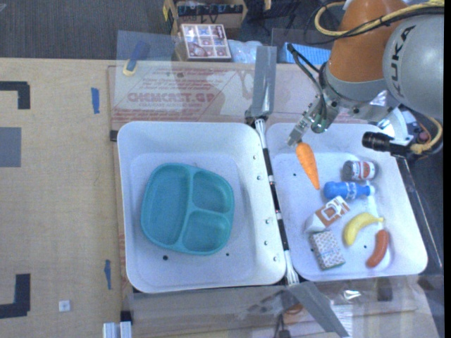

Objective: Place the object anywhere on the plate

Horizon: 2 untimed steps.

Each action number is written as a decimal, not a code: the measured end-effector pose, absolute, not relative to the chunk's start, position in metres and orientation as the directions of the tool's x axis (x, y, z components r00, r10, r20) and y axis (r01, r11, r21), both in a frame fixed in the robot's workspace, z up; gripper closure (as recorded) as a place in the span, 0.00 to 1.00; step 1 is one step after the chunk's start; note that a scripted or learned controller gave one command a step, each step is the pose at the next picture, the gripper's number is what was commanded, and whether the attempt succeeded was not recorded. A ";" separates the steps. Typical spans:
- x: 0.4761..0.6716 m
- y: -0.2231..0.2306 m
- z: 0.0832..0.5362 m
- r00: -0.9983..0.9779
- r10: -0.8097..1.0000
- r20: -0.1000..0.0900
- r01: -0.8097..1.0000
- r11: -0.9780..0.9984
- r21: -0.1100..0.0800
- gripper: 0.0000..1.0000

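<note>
I had the pincer (303,134) just above the carrot (308,165), at 12 o'clock in the right bin (409,259); couldn't tell its state. Carrot looked light, stiff, slick plastic; I'd grip mid-body. Plate (187,208) sat in left bin (141,139).

Two bins (134,143), one plate (187,208), seven small objects (307,164).

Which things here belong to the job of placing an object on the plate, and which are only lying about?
For the job:
- teal divided plate, left bin
- carrot, just below the end effector

Lying about, right bin:
- tin can
- blue bottle
- small carton
- banana
- sausage
- speckled sponge block
</note>
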State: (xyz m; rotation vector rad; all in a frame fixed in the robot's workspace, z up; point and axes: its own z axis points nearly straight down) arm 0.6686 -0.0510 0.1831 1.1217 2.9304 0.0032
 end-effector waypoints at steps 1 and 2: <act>0.649 0.014 0.183 -0.683 0.731 0.002 0.731 0.683 -0.002 1.00; 0.596 0.107 0.192 -0.492 0.870 0.002 0.870 0.492 -0.005 1.00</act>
